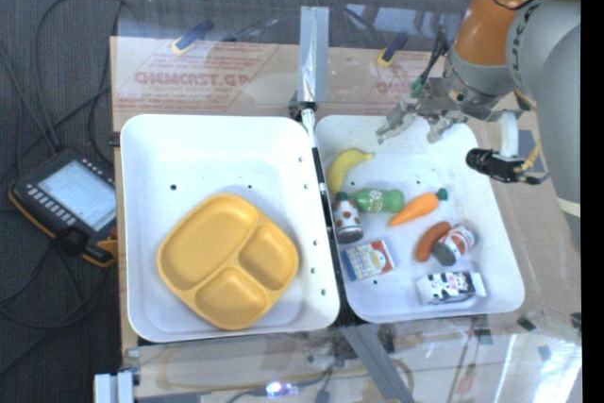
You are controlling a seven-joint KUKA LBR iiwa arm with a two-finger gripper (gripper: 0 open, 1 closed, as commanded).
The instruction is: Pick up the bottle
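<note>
A small green bottle [376,200] lies on its side in the right bin [495,231], near that bin's left half, between a yellow banana [346,166] and an orange carrot [413,209]. My gripper [415,120] hovers over the bin's far edge, up and to the right of the bottle, well apart from it. Its fingers [393,127] are spread open with nothing between them.
The right bin also holds a small can [347,219], a red sausage [432,240], another can [455,243], a juice carton [366,260] and a milk carton [450,287]. In the left bin [170,142] sits a yellow divided plate [227,260]. A black handheld pendant [68,199] lies left of the bench.
</note>
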